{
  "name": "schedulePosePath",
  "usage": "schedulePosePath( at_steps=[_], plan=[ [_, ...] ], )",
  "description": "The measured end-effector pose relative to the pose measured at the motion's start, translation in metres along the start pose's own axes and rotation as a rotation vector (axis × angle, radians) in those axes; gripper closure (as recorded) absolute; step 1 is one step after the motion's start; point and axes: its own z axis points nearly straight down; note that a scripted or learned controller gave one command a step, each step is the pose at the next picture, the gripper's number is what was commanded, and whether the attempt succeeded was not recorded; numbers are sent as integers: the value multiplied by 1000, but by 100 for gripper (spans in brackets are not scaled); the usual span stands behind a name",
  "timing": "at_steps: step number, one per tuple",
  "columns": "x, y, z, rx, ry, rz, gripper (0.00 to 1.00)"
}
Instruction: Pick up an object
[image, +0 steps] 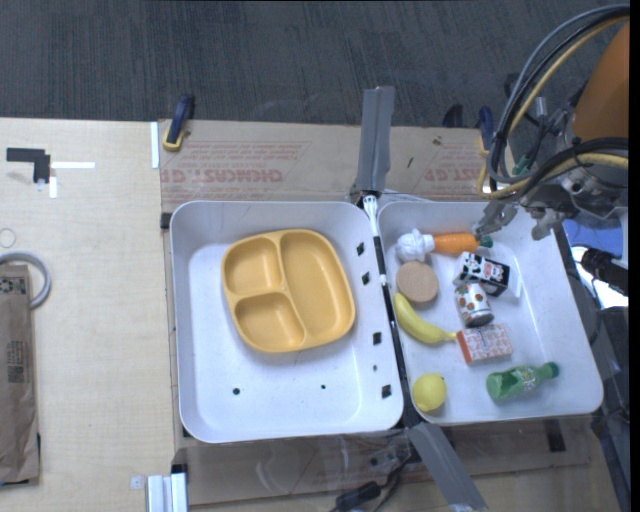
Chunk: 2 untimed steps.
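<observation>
The right bin (570, 330) holds several small items: a carrot (455, 242) with a white tuft, a brown disc (418, 282), a banana (420, 323), a lemon (429, 391), a green bottle (520, 381), an orange-red box (485, 345), a small can (475, 304) and a black-and-white carton (485, 270). My gripper (517, 222) hovers over the bin's far right corner, just beyond the carton and right of the carrot. Its two fingers stand apart, open, with nothing between them.
The left bin (200, 380) carries a yellow divided plate (288, 290). A grey divider (377, 130) rises behind the seam between the bins. Cables (540, 90) loop above the wrist at upper right. A brown bag (15, 370) lies at the far left.
</observation>
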Motion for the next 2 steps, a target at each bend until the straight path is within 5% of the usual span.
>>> schedulePosePath(
  at_steps=[1, 2],
  plan=[
    [-38, -7, 90, -1, -1, -21, 0],
    [-74, 4, 117, -3, -2, -551, 0]
  ],
)
